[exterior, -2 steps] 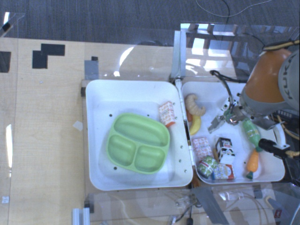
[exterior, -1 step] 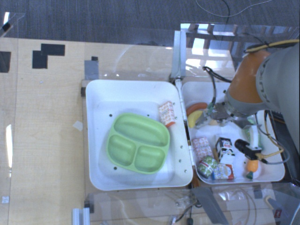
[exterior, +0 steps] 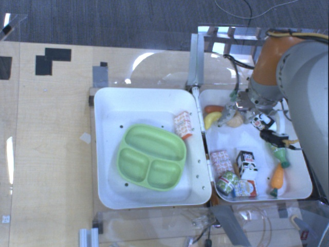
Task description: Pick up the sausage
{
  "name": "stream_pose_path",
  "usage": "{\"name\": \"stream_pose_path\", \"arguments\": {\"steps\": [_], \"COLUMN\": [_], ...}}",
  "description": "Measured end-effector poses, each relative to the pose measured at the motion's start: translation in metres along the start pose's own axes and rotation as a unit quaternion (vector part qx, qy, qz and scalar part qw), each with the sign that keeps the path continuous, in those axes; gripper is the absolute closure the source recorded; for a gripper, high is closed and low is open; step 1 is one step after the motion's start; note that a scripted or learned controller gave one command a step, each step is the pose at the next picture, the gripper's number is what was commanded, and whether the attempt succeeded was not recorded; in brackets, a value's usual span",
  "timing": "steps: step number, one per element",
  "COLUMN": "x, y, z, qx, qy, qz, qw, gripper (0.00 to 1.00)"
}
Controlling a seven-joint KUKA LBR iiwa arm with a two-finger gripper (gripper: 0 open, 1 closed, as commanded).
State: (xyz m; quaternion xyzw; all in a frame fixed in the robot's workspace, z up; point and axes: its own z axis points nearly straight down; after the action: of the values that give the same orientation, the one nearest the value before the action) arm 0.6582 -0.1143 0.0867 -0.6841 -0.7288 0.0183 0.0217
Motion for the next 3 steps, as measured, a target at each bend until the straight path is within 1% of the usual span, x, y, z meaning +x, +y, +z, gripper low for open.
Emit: {"name": "stream_pose_path", "arguments": {"steps": [1,2,3], "x": [0.0,-0.04,-0.055], "y": [0.007,0.006,0.009], "z": [0.0,0.0,-0.003], "qx": [-0.02,-0.019,-0.004], "qy": [-0.005,0.005,0.022], "qz": [0.003,0.132,0.232], "qw": [0.9998,0.9911,0.9726], "gripper": [0.0,0.0,0.0]}}
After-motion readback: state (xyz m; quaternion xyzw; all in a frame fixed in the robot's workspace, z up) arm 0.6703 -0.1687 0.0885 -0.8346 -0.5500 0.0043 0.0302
